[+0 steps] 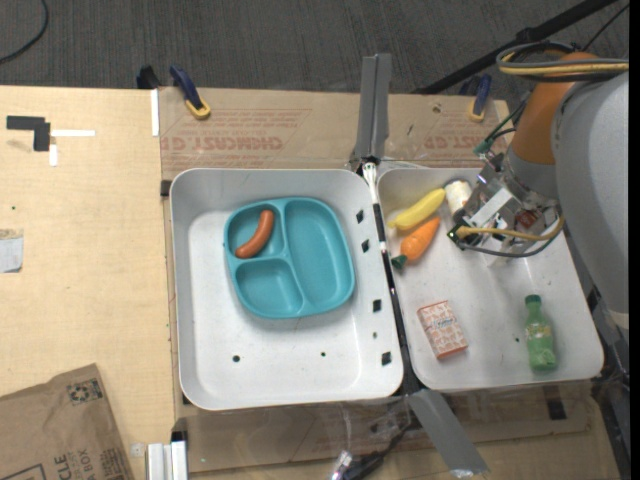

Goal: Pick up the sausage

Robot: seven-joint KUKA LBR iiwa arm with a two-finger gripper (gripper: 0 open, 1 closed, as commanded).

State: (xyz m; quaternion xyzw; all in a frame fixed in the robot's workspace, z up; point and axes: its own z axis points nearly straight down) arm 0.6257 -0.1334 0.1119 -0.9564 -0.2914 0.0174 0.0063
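The sausage (256, 233) lies in the upper left compartment of the teal plate (320, 258), slanted, with its upper end toward the plate's rim and its lower end toward the middle ridge. Nothing touches it but the plate. The plate has three compartments and sits in the left bin (280, 358), nearer that bin's far wall than its near one. The gripper (480, 213) is well to the right of the plate, over the far part of the right bin (490, 348), apart from the sausage. Whether it is released or clenched cannot be told from this view, and nothing can be seen in its grasp. The arm (590, 148) stands farther right of the plate again, its orange band (535, 118) above the wrist. Between the plate and the gripper lie a banana (417, 209) and, just below it, a carrot (419, 239), both slanted and close to the wall that divides the bins. A small white thing (457, 192), too unclear to name, sits at the banana's right tip. Right of the plate and lower down lies a small red and white box (442, 329), flat on the bin floor. Farther right of the plate than the box is a green bottle (540, 334), lying near the right bin's outer wall.
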